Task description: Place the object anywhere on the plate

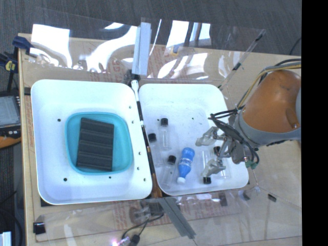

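A teal plate (121,137) lies in the left white bin (46,111), with a dark grey ribbed block (95,144) resting flat on it. In the right bin (179,99) lie a small blue bottle (185,161) with a white cap and several clear vials with black caps, one of them (164,133) near the middle. My gripper (210,151) hangs low over the right bin's right side, open, its fingers spread with nothing between them. A clear vial (210,173) lies just beside its nearer finger. The blue bottle is a short way to the gripper's left.
A raised double rim (142,137) separates the two bins. The arm's orange band (271,104) looms over the right bin's right edge. Clear panels and a metal bracket (141,47) stand behind the bins. Cables lie at the front of the bench (148,214).
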